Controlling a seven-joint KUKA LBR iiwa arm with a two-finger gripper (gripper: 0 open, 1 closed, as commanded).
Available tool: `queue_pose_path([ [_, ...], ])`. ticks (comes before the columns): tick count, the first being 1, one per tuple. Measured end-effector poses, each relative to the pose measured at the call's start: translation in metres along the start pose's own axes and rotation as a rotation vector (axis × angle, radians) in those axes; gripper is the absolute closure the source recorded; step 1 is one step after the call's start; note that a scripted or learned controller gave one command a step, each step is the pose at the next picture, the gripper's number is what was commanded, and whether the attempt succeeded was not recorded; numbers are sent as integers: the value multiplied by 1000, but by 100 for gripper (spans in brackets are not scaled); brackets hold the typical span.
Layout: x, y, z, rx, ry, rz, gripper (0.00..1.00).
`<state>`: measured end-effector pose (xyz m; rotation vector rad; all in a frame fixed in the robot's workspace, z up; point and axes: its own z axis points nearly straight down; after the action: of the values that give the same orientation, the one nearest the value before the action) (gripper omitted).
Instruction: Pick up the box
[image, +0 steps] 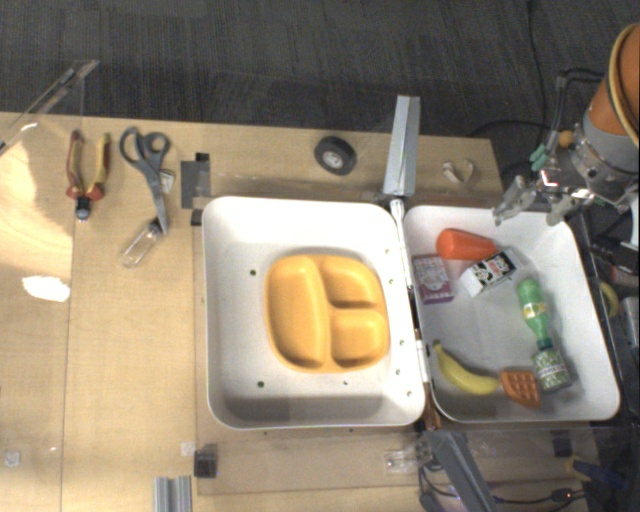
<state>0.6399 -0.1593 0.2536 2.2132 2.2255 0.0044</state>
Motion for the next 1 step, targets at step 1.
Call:
queue_pose_path([
  [1,47,1,125,-7,-1,-78,0],
])
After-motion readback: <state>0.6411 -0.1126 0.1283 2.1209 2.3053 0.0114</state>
